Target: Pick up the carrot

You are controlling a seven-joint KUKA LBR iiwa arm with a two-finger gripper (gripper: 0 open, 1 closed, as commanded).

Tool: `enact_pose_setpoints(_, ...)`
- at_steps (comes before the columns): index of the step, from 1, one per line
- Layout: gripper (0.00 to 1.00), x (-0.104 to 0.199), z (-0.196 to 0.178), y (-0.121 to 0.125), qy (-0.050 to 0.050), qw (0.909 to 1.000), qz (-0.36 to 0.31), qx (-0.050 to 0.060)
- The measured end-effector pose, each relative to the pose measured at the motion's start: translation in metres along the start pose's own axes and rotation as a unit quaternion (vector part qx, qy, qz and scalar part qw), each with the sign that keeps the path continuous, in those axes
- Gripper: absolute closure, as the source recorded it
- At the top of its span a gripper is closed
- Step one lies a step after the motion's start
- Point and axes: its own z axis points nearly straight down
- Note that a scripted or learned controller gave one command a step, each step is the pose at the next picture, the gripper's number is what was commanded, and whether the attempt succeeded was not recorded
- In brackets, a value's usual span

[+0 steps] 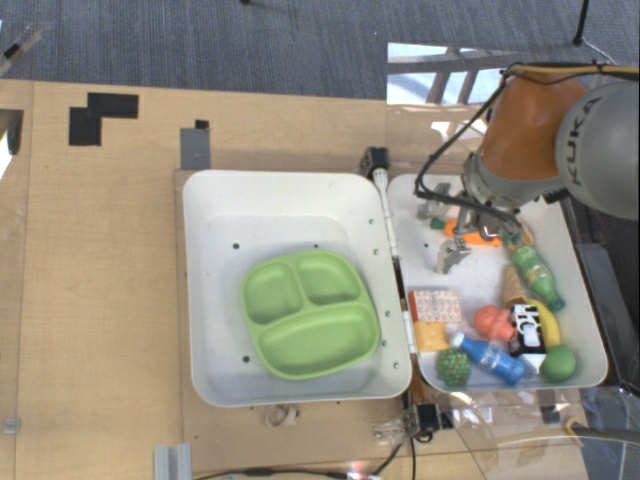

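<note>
Approach step. Gripper [452,255] low in right bin [590,353], finger state unclear. Carrot [474,236] just beside wrist, partly hidden. Next: centre over carrot, close, lift.

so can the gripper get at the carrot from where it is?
Probably yes. The gripper hangs right over the carrot in the right bin, and the other toys lie apart, nearer the camera.

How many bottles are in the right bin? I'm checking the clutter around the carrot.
2. A green bottle lies near the right bin's right wall, and a blue bottle lies at its near edge. The arm may hide others.
</note>
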Motion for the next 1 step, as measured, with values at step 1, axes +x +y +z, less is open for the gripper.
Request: enact_pose_setpoints(1,1.0,-0.0029,-0.0125,0.0019,-0.004,1.0,-0.003,0.0)
